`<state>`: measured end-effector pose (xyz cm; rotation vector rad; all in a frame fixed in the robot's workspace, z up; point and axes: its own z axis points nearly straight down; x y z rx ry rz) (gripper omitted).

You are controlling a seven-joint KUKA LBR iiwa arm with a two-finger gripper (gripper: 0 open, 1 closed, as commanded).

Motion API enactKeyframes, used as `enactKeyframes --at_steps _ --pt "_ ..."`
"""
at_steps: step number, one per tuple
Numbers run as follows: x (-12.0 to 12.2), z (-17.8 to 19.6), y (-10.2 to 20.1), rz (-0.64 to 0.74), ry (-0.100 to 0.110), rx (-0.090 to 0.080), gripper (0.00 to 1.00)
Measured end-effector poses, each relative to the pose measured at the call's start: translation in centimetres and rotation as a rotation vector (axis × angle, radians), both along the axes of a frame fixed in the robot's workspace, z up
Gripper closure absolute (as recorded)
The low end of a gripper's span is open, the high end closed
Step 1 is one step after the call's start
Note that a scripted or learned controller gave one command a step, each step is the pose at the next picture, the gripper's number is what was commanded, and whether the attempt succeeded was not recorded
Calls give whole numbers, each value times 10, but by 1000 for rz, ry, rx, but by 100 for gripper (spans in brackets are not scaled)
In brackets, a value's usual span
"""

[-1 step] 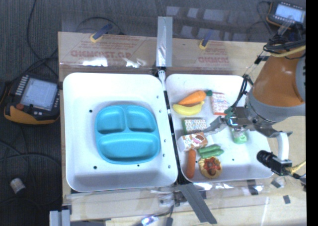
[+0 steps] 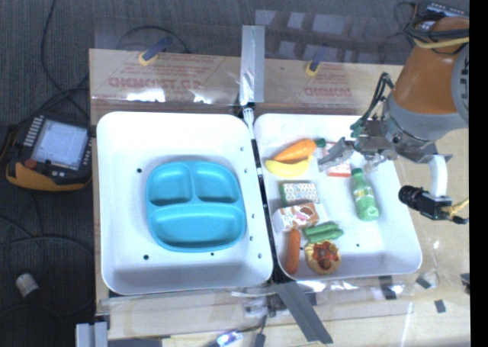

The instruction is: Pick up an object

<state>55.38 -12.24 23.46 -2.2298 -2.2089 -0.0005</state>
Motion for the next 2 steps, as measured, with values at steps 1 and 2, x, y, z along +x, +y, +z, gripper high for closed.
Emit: enactKeyframes --at_steps 1,2 --pt "-18 68 -1 34 0 -2 0" --pt "-27 -55 -59 -53 2 -2 0"
